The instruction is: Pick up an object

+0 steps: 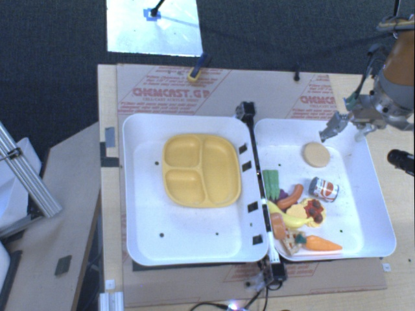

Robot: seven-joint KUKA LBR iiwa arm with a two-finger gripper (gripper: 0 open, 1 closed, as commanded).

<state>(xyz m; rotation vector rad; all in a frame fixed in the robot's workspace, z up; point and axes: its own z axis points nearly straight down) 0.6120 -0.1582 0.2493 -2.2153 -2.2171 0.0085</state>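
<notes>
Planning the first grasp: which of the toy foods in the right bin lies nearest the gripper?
The round tan cookie, lying alone just below the gripper; the can, carrot and the rest sit farther down the right bin.

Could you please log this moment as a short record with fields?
left bin: holds a yellow divided plate
right bin: round tan cookie, small can, carrot, and a heap of toy food near the bin's lower left
gripper: above the right bin's upper edge, near the cookie, holding nothing visible
</notes>
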